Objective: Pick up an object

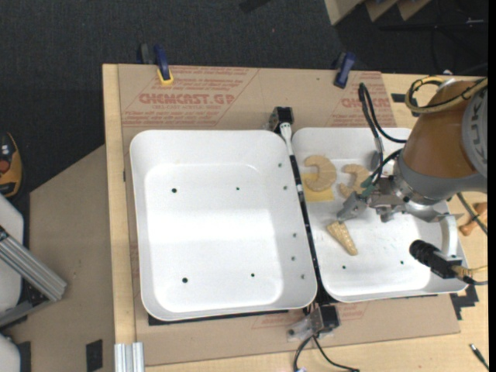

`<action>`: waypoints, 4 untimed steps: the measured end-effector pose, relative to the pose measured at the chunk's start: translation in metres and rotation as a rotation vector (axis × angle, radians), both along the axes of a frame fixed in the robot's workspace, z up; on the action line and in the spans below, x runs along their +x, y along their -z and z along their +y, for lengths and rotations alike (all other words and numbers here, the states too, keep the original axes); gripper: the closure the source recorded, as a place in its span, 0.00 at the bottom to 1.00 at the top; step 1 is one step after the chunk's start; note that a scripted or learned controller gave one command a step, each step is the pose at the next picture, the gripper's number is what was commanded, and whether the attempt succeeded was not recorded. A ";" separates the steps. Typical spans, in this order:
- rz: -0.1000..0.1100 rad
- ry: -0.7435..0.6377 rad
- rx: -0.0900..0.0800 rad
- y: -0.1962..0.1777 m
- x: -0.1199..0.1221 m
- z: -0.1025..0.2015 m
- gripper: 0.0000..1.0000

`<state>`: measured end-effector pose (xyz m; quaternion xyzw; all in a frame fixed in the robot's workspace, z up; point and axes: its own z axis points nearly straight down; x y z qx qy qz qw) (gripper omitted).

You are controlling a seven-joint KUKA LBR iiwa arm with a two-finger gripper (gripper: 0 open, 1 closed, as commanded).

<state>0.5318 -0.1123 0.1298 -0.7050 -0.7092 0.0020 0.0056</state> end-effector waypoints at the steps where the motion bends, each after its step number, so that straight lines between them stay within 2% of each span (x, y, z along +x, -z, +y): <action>1: -0.026 -0.001 -0.007 0.043 0.111 0.017 0.00; 2: -0.015 0.004 -0.006 0.045 0.125 0.021 0.00; 3: -0.016 0.004 -0.007 0.034 0.125 0.021 1.00; 4: -0.022 -0.003 -0.003 -0.062 0.137 0.111 1.00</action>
